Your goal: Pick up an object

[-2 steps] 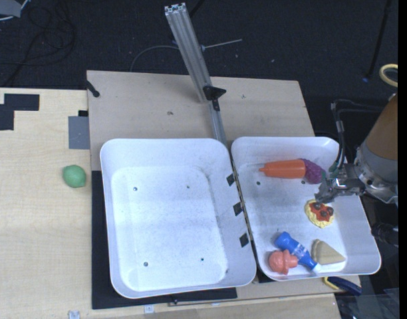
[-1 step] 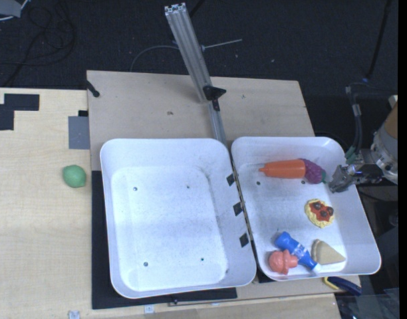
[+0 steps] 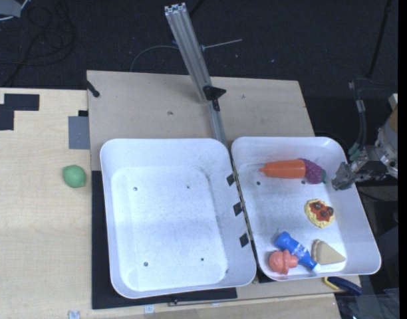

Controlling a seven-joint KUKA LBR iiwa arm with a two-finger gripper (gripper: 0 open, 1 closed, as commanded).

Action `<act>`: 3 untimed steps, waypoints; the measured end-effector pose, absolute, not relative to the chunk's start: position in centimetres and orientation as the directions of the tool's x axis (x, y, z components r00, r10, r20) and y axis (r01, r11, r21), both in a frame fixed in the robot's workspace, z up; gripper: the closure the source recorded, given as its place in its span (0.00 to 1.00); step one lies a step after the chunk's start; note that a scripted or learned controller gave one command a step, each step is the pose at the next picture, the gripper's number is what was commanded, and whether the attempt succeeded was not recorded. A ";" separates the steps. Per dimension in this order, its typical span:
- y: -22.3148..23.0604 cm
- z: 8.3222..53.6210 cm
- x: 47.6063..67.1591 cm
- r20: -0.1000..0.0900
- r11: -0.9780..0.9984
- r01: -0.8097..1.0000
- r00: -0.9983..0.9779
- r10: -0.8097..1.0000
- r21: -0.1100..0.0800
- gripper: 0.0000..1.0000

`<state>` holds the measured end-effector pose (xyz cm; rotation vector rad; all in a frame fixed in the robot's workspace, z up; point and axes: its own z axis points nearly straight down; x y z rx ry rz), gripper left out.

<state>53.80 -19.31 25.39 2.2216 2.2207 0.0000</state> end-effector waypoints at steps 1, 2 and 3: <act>-14.3 25.6 53.0 0.000 0.002 1.000 -0.002 1.000 0.000 1.00; -8.9 24.7 54.0 0.001 0.004 1.000 -0.004 1.000 -0.001 1.00; -3.0 24.3 54.6 0.001 0.004 1.000 -0.004 1.000 -0.001 1.00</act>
